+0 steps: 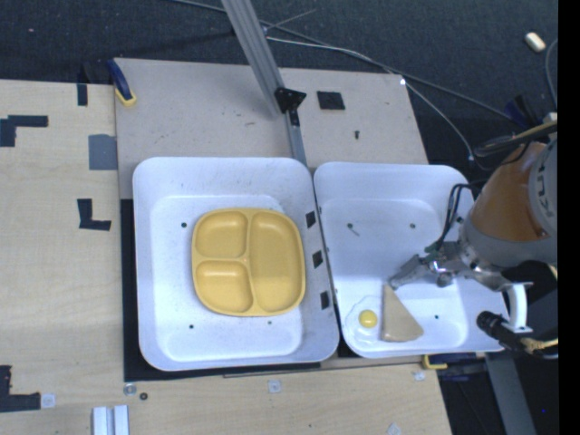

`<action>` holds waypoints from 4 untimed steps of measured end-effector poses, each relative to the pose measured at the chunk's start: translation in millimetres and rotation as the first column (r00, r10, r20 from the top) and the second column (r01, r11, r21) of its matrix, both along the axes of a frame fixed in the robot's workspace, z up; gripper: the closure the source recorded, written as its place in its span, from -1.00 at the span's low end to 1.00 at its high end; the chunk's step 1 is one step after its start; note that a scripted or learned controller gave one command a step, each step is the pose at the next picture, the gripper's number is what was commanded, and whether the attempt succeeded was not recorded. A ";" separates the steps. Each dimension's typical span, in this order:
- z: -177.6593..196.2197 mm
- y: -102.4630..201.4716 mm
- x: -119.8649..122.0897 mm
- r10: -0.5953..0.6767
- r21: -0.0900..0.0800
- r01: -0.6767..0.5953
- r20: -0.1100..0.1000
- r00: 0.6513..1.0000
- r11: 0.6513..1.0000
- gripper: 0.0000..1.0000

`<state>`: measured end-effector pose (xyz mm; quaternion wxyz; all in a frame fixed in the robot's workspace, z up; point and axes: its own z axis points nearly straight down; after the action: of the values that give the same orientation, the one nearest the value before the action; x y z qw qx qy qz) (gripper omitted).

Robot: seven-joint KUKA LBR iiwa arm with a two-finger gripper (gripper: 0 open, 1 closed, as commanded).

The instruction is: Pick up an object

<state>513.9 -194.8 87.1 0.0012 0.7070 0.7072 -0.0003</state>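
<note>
In the right bin [381,184], near its front edge, lies a tan wedge-shaped piece [397,315], and just left of it a fried egg with a yellow yolk [366,319]. My gripper [405,274] reaches in from the right, low over the bin floor, its tip just above the wedge's pointed end. The grey arm with its orange band [507,207] sits at the bin's right edge. A yellow divided plate [248,261] rests in the middle of the left bin [163,198].
A grey metal pole [258,43] slants down from the top to the wall between the bins. Cables run across the dark floor behind the bench. Black tape marks and a blue-yellow clip [122,84] lie on the wooden bench top.
</note>
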 end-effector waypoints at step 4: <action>158.4 9.5 5.7 0.002 0.001 -0.002 0.002 1.000 1.000 1.00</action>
<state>519.6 -185.3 245.5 0.0015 0.7064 0.7078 0.0008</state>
